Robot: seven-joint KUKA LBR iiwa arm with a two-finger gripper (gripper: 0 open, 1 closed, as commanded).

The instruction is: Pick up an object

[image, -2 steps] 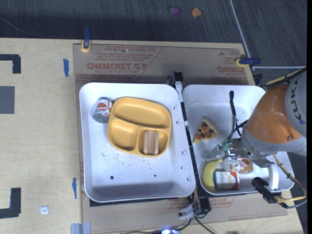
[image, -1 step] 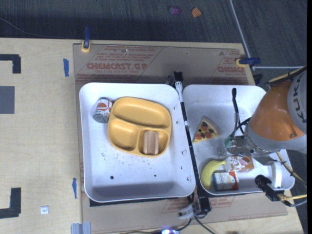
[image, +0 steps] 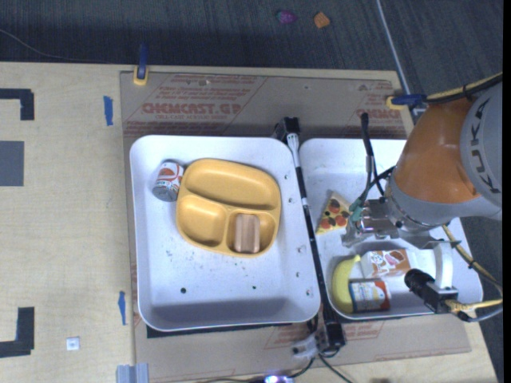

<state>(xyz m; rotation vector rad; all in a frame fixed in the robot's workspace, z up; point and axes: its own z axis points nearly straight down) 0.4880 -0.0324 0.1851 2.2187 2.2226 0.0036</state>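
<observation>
You have the arm (image: 447, 162) reaching in over the right bin (image: 319, 154), its gripper (image: 363, 222) low near the bin's middle; whether the pincer stands apart or together you cannot tell from this angle, and nothing shows held in it.

Just beside the gripper, toward the divider, lies the pizza slice toy (image: 333, 212), flat on the bin floor; it looks light and thin, probably stiff plastic or rubber, so it offers little height to grip; you would do best to close across its narrow width, pressing down near the floor, and expect it to slide on the smooth white surface.

Near the front of the same bin sit a yellow banana-like piece (image: 342, 286), a small labelled can (image: 370, 295) touching it, and a printed packet (image: 386, 260) partly under the wrist; the can is rigid and round, likely to roll or squirt out unless taken across its middle; the packet looks soft and crushable.

In the left bin (image: 152, 238) rests a yellow divided tray (image: 215, 198) with a tan block (image: 246, 233) in one compartment, and a crushed drink can (image: 167, 180) touching the tray's far corner; these lie well apart from the gripper, so the pizza slice is the likeliest target.
</observation>
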